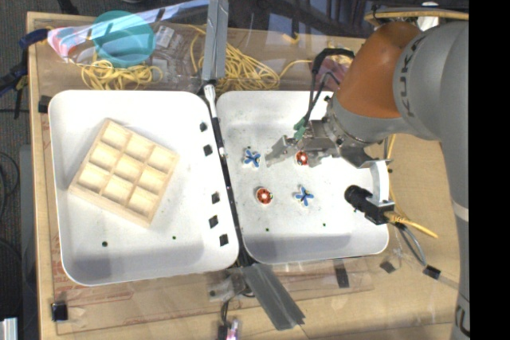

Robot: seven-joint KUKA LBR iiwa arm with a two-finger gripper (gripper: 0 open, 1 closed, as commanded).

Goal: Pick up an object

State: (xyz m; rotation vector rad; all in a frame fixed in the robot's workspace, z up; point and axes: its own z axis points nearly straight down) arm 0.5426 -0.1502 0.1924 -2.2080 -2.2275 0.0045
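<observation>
My gripper [293, 151] hangs low over the right bin [351, 239], and much of it is hard to read: the grey metal parts blur into one another and my own wrist and the orange band [374, 80] cover whatever lies behind them. I cannot tell whether my fingers are spread or pressed together, and nothing shows between them. The upper arm runs out of the picture at the right, so only its lower, rounded grey shell is visible.

In the right bin lie four small pieces. A blue cross-shaped piece [252, 158] sits just left of my gripper's tip, apart from it. A second blue cross [303, 196] lies nearer the front wall. A red ring-like piece with a pale centre [263, 196] rests beside that second cross, to its left. Another red piece [303, 159] is just under my gripper; its outline is partly hidden, so its shape is unclear. The bin floor is smooth white plastic with faint grey scuffing.

The left bin [72, 251] holds a pale wooden block [124, 171] cut into a three-by-three grid of raised squares, lying flat and turned at an angle to the walls.

Behind the bins, a tangle of yellow cord [239, 68] spreads over the bench, and a turquoise bowl-like shape [123, 37] sits partly wrapped in clear plastic; what it is stays uncertain.
</observation>
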